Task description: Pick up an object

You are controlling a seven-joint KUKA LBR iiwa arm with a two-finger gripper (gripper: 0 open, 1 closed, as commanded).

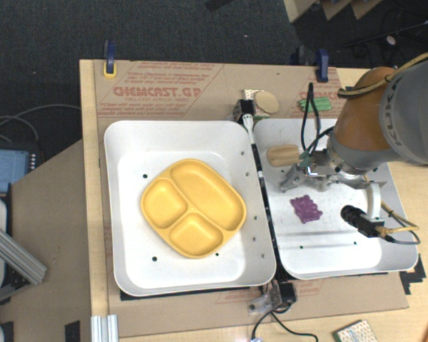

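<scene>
In the right bin [335, 258] a small purple bunch of toy grapes [306, 209] lies near the middle. A tan wooden cylinder [282, 154] rests on its side near the bin's far left corner. My gripper [305, 177] hangs low over the bin, between the cylinder and the grapes, just above and slightly left of the grapes. Nothing shows in its grasp. The grey arm with its orange band [364, 123] reaches in from the right. A yellow divided plate [192, 206] lies in the left bin [128, 155].
On the bench behind the bins lie a tan round piece [268, 102] and a small green item [315, 105]. The ridge where the two bins meet [260, 184] runs just left of the gripper. Clamps hold the board's far edge.
</scene>
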